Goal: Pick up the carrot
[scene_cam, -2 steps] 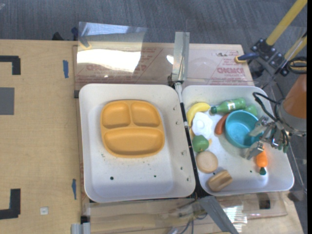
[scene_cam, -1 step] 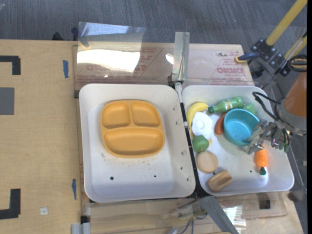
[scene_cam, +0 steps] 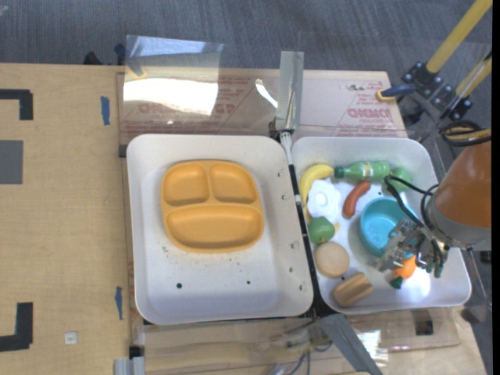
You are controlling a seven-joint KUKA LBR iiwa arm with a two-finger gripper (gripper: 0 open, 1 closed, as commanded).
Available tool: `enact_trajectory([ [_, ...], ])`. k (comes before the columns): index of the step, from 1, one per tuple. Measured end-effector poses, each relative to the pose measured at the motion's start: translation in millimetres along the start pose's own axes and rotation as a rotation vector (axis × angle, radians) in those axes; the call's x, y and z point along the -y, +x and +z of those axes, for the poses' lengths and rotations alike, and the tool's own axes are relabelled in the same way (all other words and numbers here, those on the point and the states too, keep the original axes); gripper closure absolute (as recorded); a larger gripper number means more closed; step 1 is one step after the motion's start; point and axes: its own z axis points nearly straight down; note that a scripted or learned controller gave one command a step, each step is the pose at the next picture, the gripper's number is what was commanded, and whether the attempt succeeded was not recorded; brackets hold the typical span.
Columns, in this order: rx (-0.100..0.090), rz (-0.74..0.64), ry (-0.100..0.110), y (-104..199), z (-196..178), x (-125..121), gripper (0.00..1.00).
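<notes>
The carrot [scene_cam: 405,269] is small and orange with a green leafy end [scene_cam: 396,281]. It lies in the right bin [scene_cam: 449,287] near the front right corner, just right of the blue bowl [scene_cam: 379,223]. My gripper [scene_cam: 411,250] hangs directly over the carrot, and its tip meets the carrot's upper end. The grey arm with its orange band [scene_cam: 469,190] comes in from the right and covers part of the bin's right wall.
The right bin also holds a banana [scene_cam: 315,176], a green bottle [scene_cam: 366,169], a red sausage [scene_cam: 355,198], a white egg [scene_cam: 323,201], a green pepper [scene_cam: 320,229], a round biscuit [scene_cam: 332,258] and a bun [scene_cam: 353,288]. An orange divided plate [scene_cam: 211,204] sits in the left bin [scene_cam: 156,287].
</notes>
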Motion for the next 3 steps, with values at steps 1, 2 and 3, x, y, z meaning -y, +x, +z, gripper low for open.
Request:
enact_trajectory([
  [1, 0.013, -0.001, -0.002, -4, -13, -1, 1.0],
  [2, -0.017, -0.168, 0.003, -1, -51, 10, 1.0],
  [3, -0.017, -0.168, 0.003, -1, -51, 10, 0.0],
])
